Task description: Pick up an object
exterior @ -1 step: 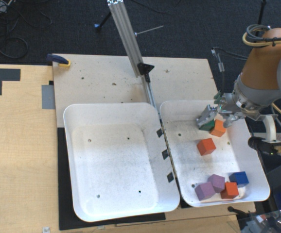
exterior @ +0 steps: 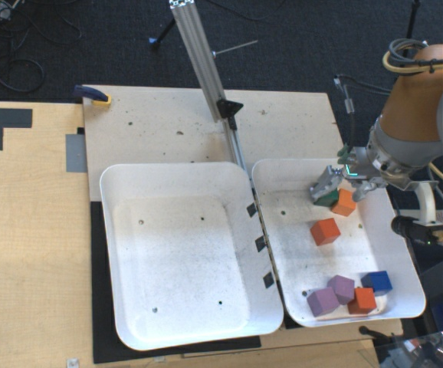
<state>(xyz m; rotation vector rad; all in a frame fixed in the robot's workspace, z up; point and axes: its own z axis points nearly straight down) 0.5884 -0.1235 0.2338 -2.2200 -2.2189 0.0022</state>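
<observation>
My gripper point(exterior: 335, 188) hangs low over the far part of the right bin point(exterior: 294, 248), at the end of the grey and orange arm point(exterior: 410, 121). Directly under it lie a small orange block point(exterior: 346, 204) and a dark green piece point(exterior: 326, 200), both partly covered by the gripper. A red-orange cube point(exterior: 325, 231) sits a little nearer, apart from them. In the bin's near right corner two purple blocks point(exterior: 331, 295), an orange block point(exterior: 363, 300) and a blue block point(exterior: 377, 281) are bunched together.
The left bin point(exterior: 177, 255) stands beside the right one, with black clips point(exterior: 258, 242) along the shared edge. A slanted metal post point(exterior: 203, 58) rises behind the bins. Cables and a dark mount point(exterior: 417, 230) sit at the right.
</observation>
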